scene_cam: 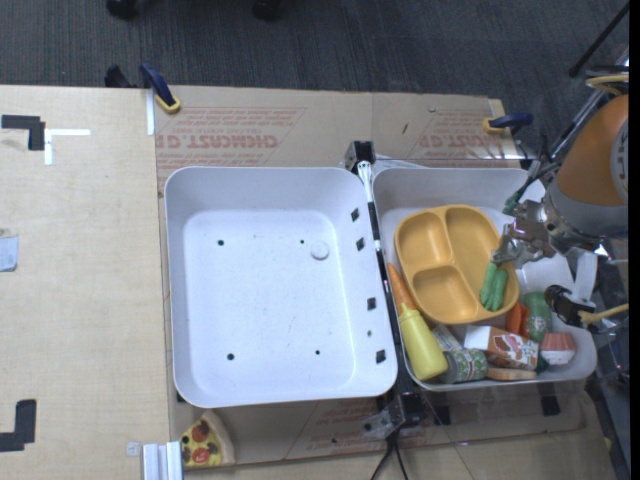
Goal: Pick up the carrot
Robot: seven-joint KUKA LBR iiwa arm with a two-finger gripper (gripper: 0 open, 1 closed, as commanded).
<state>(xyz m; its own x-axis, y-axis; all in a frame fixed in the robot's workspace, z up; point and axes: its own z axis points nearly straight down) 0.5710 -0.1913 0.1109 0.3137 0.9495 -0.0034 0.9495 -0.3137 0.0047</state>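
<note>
Carrot (397, 290) lies along the right bin's (470, 183) left wall; tool (512, 245) state unclear, above yellow tray (445, 258).

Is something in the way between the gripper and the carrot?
Yes. The carrot lies along the right bin's left wall, partly under the yellow divided plate. The gripper is at the plate's far right edge, so the plate sits between them.

Yellow plate (447, 263), white bins (262, 183), seemingly orange carrot (398, 290)

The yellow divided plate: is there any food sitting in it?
Nearly empty: the yellow plate's compartments show bare, with a green vegetable lying over its right rim.
</note>
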